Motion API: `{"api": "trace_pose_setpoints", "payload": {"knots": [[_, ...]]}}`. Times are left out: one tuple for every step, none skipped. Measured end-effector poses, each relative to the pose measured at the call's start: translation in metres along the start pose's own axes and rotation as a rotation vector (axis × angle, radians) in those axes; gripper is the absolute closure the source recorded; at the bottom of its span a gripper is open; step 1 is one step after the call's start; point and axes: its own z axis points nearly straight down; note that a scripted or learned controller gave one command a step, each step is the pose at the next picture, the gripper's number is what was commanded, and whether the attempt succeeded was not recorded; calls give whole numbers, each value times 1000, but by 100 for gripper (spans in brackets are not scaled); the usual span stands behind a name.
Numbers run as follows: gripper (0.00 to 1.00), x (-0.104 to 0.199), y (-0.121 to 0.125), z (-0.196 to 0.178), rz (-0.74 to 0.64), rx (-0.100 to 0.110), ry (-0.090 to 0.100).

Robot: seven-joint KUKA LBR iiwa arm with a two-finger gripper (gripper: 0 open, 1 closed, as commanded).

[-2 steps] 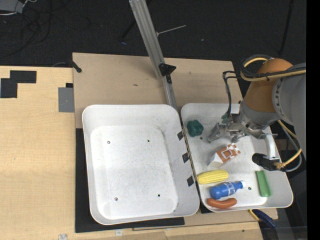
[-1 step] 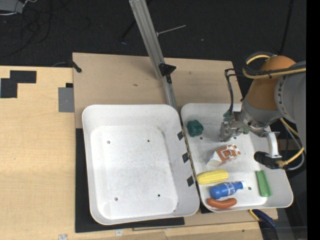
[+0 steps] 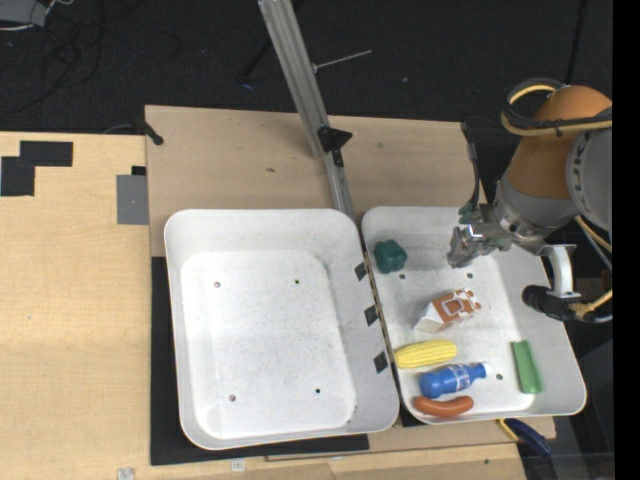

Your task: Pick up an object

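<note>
In the camera view, two shallow white bins sit side by side on the bench, and everything worth picking lies in the right bin [image 3: 560, 393], which suits an arm [image 3: 545, 173] that reaches in from that side. The left bin [image 3: 200, 238] has nothing in it and looks like the likely place to drop a thing. The gripper [image 3: 464, 245] hangs over the upper part of the right bin, above bare white floor, with nothing between its fingers; whether they stand apart or together I cannot tell, since they are small and partly merged with the wrist. It sits between two candidates: a green block [image 3: 389, 257] to its left, near the wall shared by the bins, and a small red-and-white carton [image 3: 452, 310] below it, lying tilted on its side. Both are near but not touched. Further toward the front edge lie a yellow corn cob [image 3: 426, 353], a blue bottle [image 3: 450, 379] just under it, and a red sausage [image 3: 442, 405] against the front wall; these three are packed close, so a grab there could catch a neighbour. A green bar [image 3: 525, 366] lies alone by the right wall. The block or carton seems the easier target, each having free space around it.
</note>
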Motion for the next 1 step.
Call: {"api": "trace_pose_setpoints", "payload": {"knots": [[100,2,-1,-63,-1,-3,-1]]}}
